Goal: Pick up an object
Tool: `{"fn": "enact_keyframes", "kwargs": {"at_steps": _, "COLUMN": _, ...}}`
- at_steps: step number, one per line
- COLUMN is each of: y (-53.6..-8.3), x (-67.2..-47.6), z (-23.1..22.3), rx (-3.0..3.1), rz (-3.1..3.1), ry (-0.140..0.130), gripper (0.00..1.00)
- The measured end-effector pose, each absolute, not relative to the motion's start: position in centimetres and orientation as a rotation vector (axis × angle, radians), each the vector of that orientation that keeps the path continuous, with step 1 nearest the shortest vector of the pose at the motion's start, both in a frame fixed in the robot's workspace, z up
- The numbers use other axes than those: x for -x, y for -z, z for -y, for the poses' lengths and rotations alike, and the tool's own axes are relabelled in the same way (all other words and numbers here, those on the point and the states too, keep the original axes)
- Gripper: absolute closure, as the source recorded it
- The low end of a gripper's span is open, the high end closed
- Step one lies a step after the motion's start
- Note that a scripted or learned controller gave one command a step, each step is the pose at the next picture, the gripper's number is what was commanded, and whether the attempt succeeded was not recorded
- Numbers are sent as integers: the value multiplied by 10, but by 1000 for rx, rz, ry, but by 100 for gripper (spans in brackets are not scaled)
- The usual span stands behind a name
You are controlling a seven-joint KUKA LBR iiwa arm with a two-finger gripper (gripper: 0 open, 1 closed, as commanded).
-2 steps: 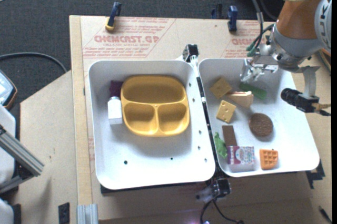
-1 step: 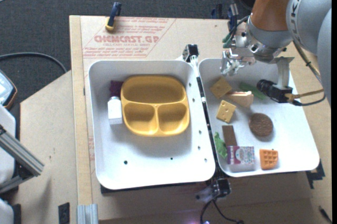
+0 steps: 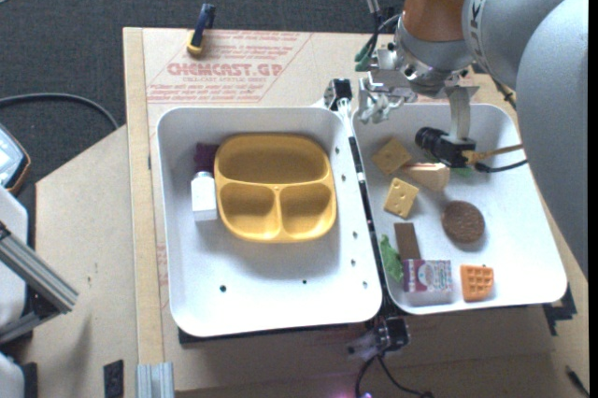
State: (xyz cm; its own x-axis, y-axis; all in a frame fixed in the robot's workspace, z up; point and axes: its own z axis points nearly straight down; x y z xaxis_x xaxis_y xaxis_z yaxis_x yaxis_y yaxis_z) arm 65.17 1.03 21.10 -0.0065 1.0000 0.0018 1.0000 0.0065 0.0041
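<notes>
Silver two-finger gripper point(image 3: 371, 109), fingers slightly apart and holding nothing, hangs over the right white bin point(image 3: 534, 228). Tan toy cracker square point(image 3: 391, 156) lies just beside it at 5 o'clock.

Two white bins side by side, yellow divided plate point(image 3: 275, 187) in left bin point(image 3: 177, 284), gripper point(image 3: 374, 106) at right bin's point(image 3: 537, 270) upper left corner, cheese slice point(image 3: 402, 197), round cookie point(image 3: 462, 222), waffle point(image 3: 476, 281) near lower edge
</notes>
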Motion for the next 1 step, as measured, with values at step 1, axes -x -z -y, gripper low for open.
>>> {"fn": "enact_keyframes", "kwargs": {"at_steps": 1, "y": -218, "x": -667, "z": -26, "rx": -2216, "rz": -2222, "ry": -5, "gripper": 100}}
